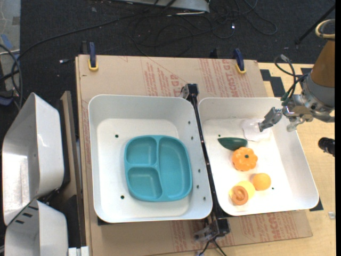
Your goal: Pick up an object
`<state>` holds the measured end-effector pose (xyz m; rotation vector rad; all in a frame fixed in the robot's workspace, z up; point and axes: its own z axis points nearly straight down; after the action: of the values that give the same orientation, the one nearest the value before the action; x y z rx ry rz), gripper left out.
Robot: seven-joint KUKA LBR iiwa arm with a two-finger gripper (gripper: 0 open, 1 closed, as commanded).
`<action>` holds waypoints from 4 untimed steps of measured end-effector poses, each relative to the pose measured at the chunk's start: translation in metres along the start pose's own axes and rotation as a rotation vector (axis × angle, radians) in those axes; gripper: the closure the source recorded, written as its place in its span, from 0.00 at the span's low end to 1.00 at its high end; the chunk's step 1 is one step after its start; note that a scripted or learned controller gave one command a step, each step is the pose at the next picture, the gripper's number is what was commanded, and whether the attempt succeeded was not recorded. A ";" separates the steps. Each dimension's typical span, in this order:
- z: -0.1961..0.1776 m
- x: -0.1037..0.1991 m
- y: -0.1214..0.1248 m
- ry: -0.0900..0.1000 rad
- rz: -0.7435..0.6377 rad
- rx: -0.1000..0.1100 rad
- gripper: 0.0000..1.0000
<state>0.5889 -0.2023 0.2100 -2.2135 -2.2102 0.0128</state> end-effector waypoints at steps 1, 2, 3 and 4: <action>-0.007 0.001 0.002 -0.002 -0.003 -0.010 0.00; 0.041 -0.001 -0.001 -0.001 -0.001 -0.007 0.00; 0.094 0.005 0.006 -0.001 -0.005 -0.006 0.00; 0.123 0.006 0.006 -0.002 -0.003 -0.009 0.00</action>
<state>0.5927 -0.1961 0.0871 -2.2163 -2.2190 0.0050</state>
